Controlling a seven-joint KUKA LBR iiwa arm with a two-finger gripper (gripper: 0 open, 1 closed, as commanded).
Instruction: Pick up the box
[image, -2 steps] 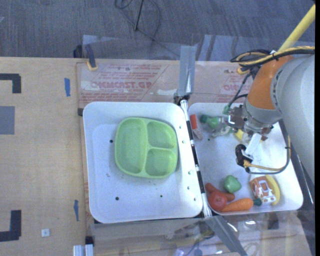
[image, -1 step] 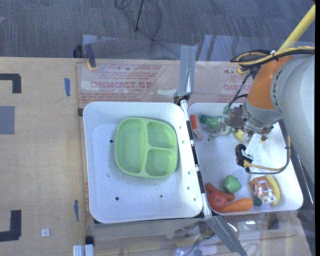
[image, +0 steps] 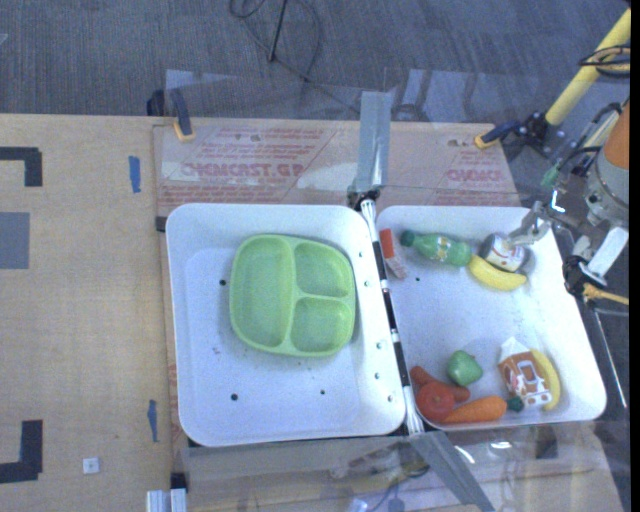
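Note:
The box (image: 520, 376) is small, orange and white, and lies in the near right part of the right bin (image: 572, 310). A yellow banana (image: 549, 381) lies against its right side. My gripper (image: 527, 229) hangs over the far right corner of that bin, well away from the box. It is just above a second banana (image: 497, 275) and a round silvery object (image: 503, 250). Nothing from the bin is visibly lifted.
A green bottle (image: 438, 247) lies at the far side of the right bin, with a small red and white item (image: 391, 256) by the dividing wall. A green pepper (image: 463, 367), a red piece (image: 436, 397) and a carrot (image: 482, 409) sit left of the box. The left bin (image: 200, 390) holds a green divided plate (image: 293, 294).

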